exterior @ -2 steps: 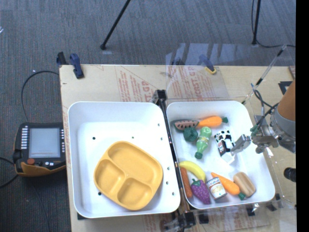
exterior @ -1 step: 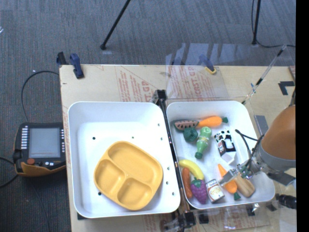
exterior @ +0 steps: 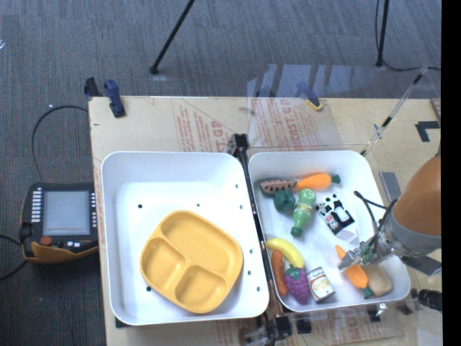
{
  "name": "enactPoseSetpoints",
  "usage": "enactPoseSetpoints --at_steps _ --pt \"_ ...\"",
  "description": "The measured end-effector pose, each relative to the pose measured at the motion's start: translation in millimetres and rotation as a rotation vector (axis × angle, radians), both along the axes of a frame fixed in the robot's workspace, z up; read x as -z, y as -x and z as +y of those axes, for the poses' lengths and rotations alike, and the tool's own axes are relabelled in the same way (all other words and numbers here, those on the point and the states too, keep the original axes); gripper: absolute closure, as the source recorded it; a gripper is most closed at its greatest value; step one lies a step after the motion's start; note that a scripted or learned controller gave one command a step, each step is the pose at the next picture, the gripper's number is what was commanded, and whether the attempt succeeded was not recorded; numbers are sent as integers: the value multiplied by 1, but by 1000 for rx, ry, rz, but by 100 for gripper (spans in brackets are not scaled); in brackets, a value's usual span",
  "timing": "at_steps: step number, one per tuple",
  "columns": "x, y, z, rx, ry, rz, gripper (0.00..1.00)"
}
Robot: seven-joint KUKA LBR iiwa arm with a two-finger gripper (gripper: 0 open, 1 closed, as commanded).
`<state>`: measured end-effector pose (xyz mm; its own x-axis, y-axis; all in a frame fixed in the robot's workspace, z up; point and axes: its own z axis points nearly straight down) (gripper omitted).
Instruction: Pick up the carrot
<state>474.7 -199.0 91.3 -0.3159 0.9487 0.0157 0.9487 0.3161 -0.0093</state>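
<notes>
Gripper (exterior: 362,254) low in the right bin (exterior: 360,161), directly above a carrot (exterior: 357,275).
Finger state cannot be determined; carrot apparently rests on the bin floor. Grasp and lift remain.

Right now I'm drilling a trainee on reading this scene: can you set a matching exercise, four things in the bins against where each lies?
Things:
1. yellow plate
2. banana
3. carrot
4. can

Places:
A. near edge of the right bin, beside the grapes
B. far end of the right bin
C. left bin
D. right bin, by its left wall, just above the grapes

Pairs: 1-C, 2-D, 3-B, 4-A
</notes>
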Motion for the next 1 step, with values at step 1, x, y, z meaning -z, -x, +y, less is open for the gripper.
enactPoseSetpoints --at_steps 1 --pt "-26 -1 79 251 9 -2 100"
